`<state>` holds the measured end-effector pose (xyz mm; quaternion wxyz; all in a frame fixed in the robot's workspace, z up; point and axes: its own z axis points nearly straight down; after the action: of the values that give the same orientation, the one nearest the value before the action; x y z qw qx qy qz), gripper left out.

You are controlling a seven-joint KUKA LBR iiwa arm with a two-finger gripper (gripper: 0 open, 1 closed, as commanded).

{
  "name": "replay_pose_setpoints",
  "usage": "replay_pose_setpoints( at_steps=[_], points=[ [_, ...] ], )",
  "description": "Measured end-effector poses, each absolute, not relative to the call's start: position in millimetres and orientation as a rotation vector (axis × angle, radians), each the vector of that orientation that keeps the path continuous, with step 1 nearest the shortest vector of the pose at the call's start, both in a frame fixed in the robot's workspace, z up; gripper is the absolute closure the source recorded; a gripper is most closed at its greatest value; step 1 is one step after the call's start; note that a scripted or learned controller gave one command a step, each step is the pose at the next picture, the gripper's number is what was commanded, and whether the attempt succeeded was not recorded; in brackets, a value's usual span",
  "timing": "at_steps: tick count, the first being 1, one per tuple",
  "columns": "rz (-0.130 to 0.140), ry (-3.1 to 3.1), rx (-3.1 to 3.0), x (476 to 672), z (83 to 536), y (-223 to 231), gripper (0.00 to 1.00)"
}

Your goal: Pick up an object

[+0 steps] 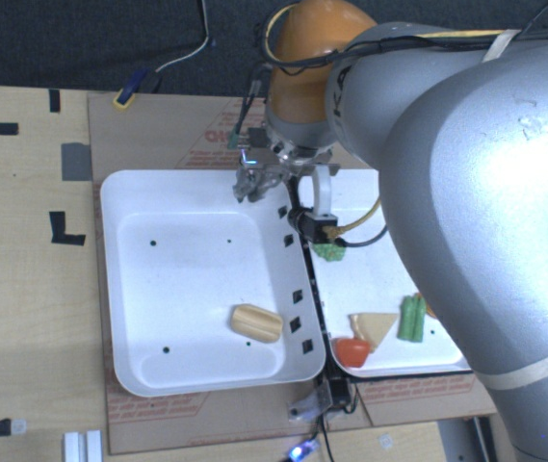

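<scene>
**Figure: My arm over two bins, before a pick**

Nearest the camera, along the front of the right bin [418, 366], lie a red piece [352, 352], a pale wedge [374, 328] touching it, and a green stick [411, 318] just beside the wedge. My own grey forearm crosses above this bin and hides much of its floor, so I cannot list everything in it. A small green item [329, 251] rests further back, close to the shared wall between the bins.

The left bin [119, 258] holds one thing I can make out: a tan, bread-like roll [256, 322], lying on its side near the front right corner, well apart from every wall but the divider. Any of these could serve as the object to pick; I judge the roll the easiest, since nothing crowds it.

Farthest back, my gripper [252, 187] hangs over the rear edge of the left bin, below the orange band. Nothing shows between its tips, and whether they are spread or closed I cannot tell. I judge the pick not yet made.
</scene>
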<state>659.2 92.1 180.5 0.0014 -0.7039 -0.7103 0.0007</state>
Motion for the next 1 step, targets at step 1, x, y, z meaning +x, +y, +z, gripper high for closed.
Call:
replay_pose_setpoints(
  at_steps=[1],
  points=[
    [-0.005,-2.228,-2.215,668.6,223.1,130.5,1.0]
  ],
)
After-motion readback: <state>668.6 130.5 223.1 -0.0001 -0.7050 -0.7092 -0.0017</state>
